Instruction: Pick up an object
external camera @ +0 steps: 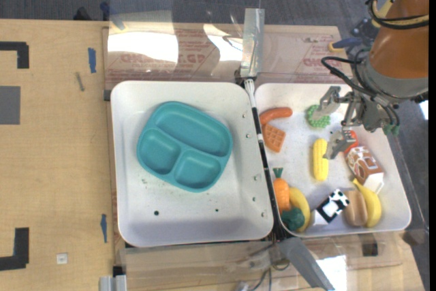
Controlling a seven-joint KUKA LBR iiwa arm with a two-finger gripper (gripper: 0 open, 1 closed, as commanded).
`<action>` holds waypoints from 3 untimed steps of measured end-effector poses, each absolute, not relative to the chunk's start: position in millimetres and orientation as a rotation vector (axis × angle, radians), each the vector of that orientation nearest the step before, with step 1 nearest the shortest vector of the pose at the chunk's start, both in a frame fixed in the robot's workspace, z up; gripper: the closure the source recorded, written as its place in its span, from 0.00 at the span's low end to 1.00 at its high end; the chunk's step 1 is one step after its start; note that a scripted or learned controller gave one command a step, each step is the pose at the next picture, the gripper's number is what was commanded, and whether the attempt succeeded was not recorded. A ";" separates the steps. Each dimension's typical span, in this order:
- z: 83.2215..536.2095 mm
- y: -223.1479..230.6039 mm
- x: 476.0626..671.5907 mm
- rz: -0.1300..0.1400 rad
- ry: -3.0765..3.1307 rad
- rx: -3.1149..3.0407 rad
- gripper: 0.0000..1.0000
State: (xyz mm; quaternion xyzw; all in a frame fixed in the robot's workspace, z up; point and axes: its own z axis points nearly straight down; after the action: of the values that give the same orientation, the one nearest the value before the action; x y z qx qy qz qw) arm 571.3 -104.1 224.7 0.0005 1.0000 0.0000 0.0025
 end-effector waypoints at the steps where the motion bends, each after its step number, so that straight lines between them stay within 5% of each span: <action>1: 97.9 -109.7 554.6 -0.002 3.129 -0.082 0.00; 2: 89.8 -108.2 568.4 -0.004 3.121 -0.218 0.00; 3: 90.2 -100.9 562.5 -0.004 3.126 -0.078 0.00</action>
State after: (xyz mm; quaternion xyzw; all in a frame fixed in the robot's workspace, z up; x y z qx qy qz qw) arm 562.5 -100.9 90.2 -0.0249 0.9997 -0.0011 0.0074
